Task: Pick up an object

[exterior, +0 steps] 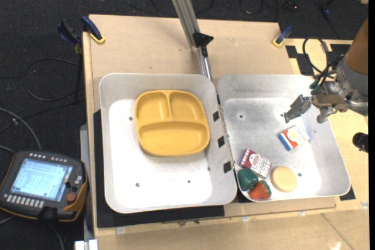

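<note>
Two bins sit side by side on the bench (152,44). The left bin (117,184) contains a divided plate (172,123). The right bin (258,108) contains a carton (293,137), with a packet (256,162), a round item (284,178) and a vegetable (253,184) nearer its front edge.

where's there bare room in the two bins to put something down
Left bin: a bare strip runs along the near edge, below the yellow plate. Right bin: the far-left part is bare, from the divider to the gripper. The near side is crowded: small carton, red packet, pepper, round cookie.
</note>
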`<state>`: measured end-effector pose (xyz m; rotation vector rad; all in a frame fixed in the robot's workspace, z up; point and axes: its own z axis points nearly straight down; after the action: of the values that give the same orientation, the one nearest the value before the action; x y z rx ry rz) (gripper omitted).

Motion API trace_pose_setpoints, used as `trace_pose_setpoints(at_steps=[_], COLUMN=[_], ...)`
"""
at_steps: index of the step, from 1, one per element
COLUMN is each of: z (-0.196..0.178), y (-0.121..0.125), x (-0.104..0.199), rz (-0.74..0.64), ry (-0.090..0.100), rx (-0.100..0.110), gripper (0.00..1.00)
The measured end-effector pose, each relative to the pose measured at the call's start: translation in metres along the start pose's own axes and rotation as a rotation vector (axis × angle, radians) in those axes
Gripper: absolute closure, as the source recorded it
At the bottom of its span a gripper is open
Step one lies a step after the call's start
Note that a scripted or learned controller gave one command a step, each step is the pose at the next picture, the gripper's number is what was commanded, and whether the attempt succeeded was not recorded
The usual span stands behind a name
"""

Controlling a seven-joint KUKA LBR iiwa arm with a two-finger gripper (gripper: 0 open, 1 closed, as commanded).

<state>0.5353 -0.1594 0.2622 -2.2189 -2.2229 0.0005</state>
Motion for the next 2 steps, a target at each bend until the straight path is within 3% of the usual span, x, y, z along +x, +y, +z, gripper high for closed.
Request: trace_pose_setpoints(at_steps=[1,2], z=[0.0,0.063], y=[0.0,-0.005], x=[0.0,0.003], rz=[0.001,0.002], ry=[0.0,0.001], rx=[-0.001,0.006], gripper=[0.0,0.0])
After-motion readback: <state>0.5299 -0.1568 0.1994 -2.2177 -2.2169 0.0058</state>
